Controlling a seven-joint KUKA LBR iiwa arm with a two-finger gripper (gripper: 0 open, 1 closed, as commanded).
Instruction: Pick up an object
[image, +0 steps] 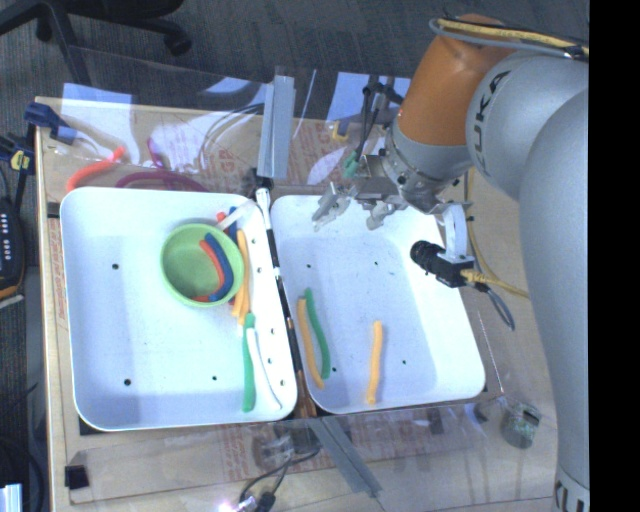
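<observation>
A: Down at the near rim of the right bin (470, 375), the orange strip (374, 362) is lying nearest the camera, flat on the white floor and apart from everything else.

B: And the claw (358, 208)?

A: It is hanging over the far edge of that same bin, just inside its far rim, with its fingers spread apart and nothing between them. The arm (520, 110) is reaching in above the bin's far right corner.

B: So which piece is the candidate?

A: I would judge the orange strip the easiest. It is sitting well toward the near side of the right bin with bare floor on both sides, so the fingers could straddle it across its narrow width.

B: What about the green strip (317, 333)?

A: That one is lying toward the bin's left wall, touching or overlapping a second orange strip (306, 345) beside it. Closing there is risking two pieces or a slip against the wall.

B: Anything else around?

A: Left of the right bin, the left bin (100, 300) is holding a green bowl (190, 262) with curved coloured pieces inside, plus a green stick (248, 365) near the shared wall. A black fitting (437, 262) is projecting over the right bin's far right part, and cables are cluttering the surface (200, 140) beyond both bins.
</observation>
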